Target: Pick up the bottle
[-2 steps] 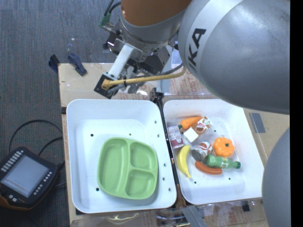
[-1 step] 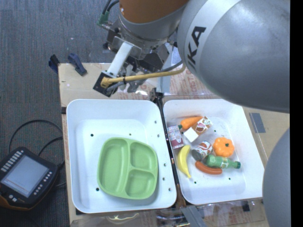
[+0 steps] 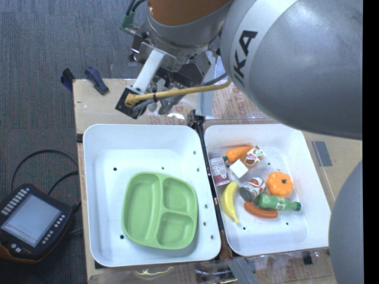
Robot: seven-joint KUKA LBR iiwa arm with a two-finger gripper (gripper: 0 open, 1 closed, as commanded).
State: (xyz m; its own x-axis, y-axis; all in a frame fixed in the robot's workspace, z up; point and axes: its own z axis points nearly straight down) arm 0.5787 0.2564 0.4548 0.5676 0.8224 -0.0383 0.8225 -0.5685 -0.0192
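Hovering behind the bins, the gripper (image 3: 167,102) hid its state, well apart from the green bottle (image 3: 278,203), approach pending.

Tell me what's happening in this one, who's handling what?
A grey KUKA arm reaches in from the right, its hand up over the bench behind the left bin, holding nothing I can see. The bottle, green, lies on its side in the right bin among a banana, pumpkin, carrot and can. A green tray sits in the left bin. The pick has not happened yet.
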